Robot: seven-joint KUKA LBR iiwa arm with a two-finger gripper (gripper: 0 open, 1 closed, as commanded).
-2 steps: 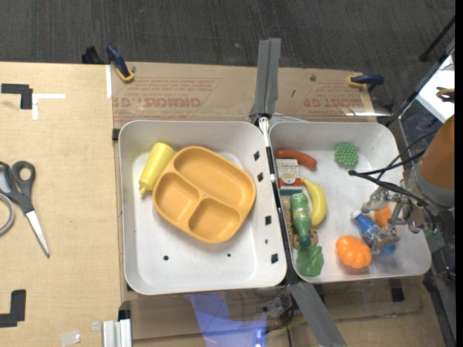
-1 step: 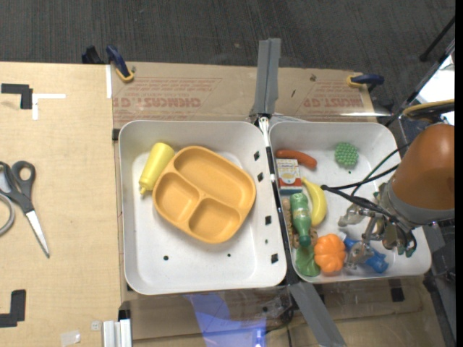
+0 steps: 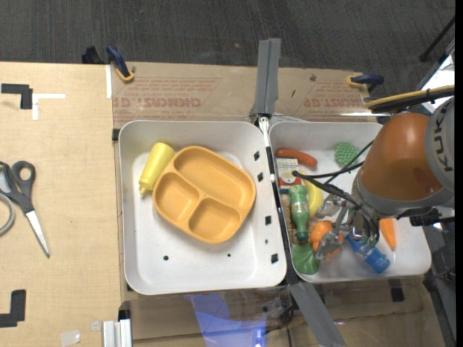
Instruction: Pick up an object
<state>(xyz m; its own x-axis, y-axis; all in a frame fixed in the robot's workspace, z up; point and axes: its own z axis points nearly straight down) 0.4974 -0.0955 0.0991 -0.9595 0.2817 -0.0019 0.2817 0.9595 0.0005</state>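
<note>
The right bin [image 3: 414, 267] holds a heap of toy food. In it lie a red hot dog [image 3: 296, 157], a green knobbly ball [image 3: 346, 152], a green bottle [image 3: 299, 207], a yellow piece [image 3: 315, 194], a small orange piece [image 3: 319, 231], a carrot [image 3: 388, 232], a blue item [image 3: 370, 255] and a green pepper [image 3: 305, 260]. My gripper [image 3: 342, 237] is low in this bin, between the small orange piece and the blue item. The arm's orange band [image 3: 401, 166] hangs above it and covers the bin's right middle.
The left bin [image 3: 132, 223] holds a yellow divided plate [image 3: 205, 192] with a yellow bottle [image 3: 155, 166] leaning at its left. Scissors [image 3: 25, 201] lie on the bench at far left. A grey divider bar [image 3: 268, 74] runs behind the bins.
</note>
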